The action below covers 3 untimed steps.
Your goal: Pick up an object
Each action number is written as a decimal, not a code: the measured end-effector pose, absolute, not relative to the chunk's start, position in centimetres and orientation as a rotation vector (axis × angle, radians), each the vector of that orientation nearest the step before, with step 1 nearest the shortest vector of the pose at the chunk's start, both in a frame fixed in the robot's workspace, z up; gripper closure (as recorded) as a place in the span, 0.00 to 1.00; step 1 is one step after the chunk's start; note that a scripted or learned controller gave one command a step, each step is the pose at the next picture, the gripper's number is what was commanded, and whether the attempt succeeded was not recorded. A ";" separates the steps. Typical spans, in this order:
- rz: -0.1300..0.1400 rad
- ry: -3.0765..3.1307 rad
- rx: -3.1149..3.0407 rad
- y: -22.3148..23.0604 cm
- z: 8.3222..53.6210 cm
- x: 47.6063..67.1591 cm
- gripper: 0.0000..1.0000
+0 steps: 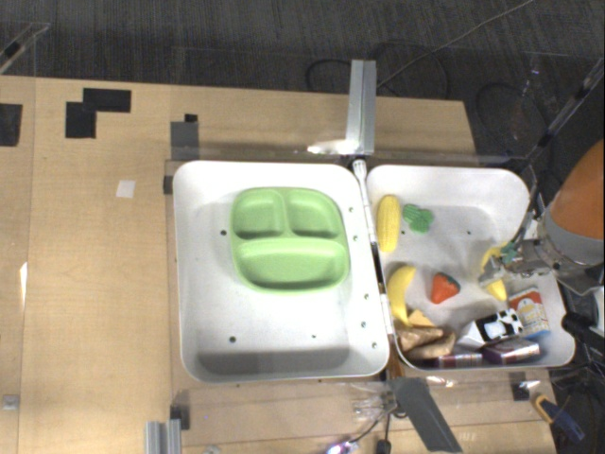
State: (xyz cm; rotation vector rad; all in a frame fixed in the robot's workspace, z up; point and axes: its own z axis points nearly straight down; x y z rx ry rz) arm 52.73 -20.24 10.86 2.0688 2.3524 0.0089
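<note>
The desk point(85, 282) was pale wood, with black patches near its far left corner, and dark carpet point(236, 17) with loose cables lay beyond it. Two shallow white bins sat side by side on it. The left bin point(203, 339) held a green divided plate point(286, 237), lying flat toward the far half. The right bin point(473, 201) was crowded along its near and left sides. A corn cob point(388, 222) lay beside the dividing wall, with a small green piece point(419, 218) just to its right. Nearer the camera were a banana point(401, 291), a red strawberry-like piece point(444, 288) beside it, a brown item point(423, 334), a black-and-white item point(499, 325), a small carton point(529, 312) and a dark purple tube point(506, 353) along the near wall. The arm point(577, 211) came in from the right, and its end effector point(510, 256) hung over the right side of that bin, close to a small yellow piece point(495, 289). Whether it was open or closed could not be told.
</note>
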 end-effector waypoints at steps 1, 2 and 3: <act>0.009 2.353 2.069 -20.2 10.9 52.7 0.00; 0.014 2.349 2.064 -20.2 12.0 53.0 1.00; 0.006 2.424 1.990 -15.9 11.6 62.7 1.00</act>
